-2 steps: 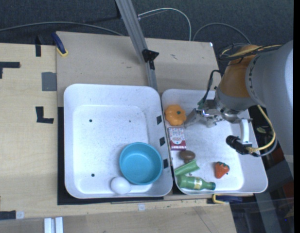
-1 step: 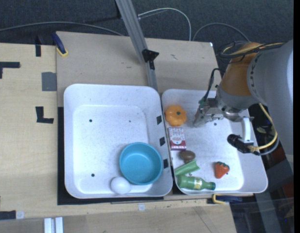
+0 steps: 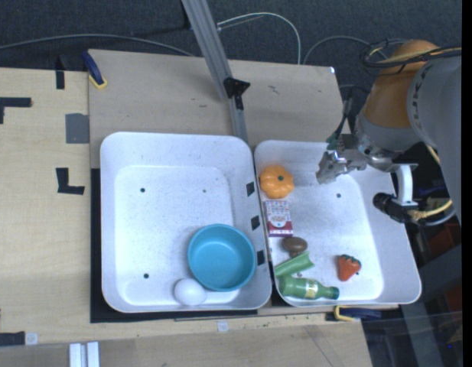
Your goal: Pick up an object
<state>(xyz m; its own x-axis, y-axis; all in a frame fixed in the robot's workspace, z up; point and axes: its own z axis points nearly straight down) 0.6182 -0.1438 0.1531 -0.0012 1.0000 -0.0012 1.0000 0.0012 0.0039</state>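
Camera view, right of frame: my gripper [image 3: 330, 168] is hovering over the right bin's [image 3: 373, 228] upper part, grip state indeterminable. Lying lower left of it: orange pumpkin [image 3: 276, 182], carton [image 3: 279, 219], green bottle [image 3: 308, 288], strawberry [image 3: 348, 266].

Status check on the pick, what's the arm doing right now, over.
Gripper over right white bin, upper end, nothing visibly held. Small orange pumpkin nearest, to its left, untouched. Bare bin floor between them.
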